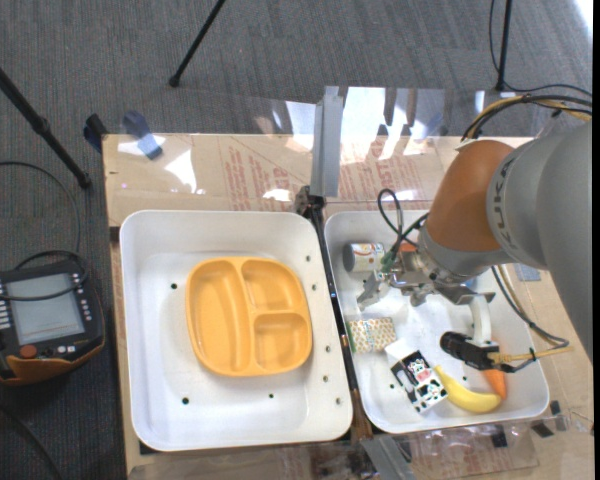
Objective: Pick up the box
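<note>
Box (pixel 419 380) is in the right bin (pixel 536 400), lying flat near the front wall, black-and-white printed face up, skewed to the bin walls. Banana (pixel 472 396) sits just beside it on the right, looks like touching at the box's lower corner. Patterned pouch (pixel 371 332) is just behind it, small gap between them. Small can (pixel 361 257) is at the back of the bin, well apart.

End effector (pixel 405 280) hangs over the middle of the right bin, behind the box, nothing between its fingers. Open or closed: can't tell, wrist and cabling clutter that area.

Left bin (pixel 140 368) holds a yellow divided plate (pixel 248 315), not relevant.

Handling call: small carton, probably light and fairly stiff, glossy print so maybe a bit slippery. Lying flat, so I'd pinch across the short width, fingers on the two long edges, wrist yawed to match the skew. Keep the right-hand finger off the banana; crowding there is the main risk. Grip gently, thin card can crush.
</note>
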### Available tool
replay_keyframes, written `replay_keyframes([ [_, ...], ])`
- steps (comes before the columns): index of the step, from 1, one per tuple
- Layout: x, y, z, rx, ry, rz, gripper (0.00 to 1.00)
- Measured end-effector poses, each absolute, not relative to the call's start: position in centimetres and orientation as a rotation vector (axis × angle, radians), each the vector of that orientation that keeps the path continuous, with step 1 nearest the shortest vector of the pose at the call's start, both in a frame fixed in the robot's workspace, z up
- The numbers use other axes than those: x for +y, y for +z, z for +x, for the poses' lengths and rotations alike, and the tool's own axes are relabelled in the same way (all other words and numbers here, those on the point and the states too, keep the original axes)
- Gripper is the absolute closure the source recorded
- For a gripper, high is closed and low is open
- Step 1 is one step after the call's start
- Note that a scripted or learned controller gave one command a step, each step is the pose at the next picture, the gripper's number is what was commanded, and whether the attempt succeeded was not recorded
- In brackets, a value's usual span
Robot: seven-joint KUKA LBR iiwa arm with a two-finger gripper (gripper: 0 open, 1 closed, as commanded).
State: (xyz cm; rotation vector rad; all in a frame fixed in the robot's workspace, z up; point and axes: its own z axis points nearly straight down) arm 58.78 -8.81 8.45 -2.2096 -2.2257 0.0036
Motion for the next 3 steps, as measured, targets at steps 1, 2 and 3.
replay_keyframes([
  [1,-9.3,8.4,53.8,-2.015,0.005,-2.401,0.00],
  [2,-8.1,8.6,50.9,-1.879,-0.001,-2.514,0.00],
  [3,-8.1,9.1,50.8,-1.871,0.007,-2.512,1.00],
])
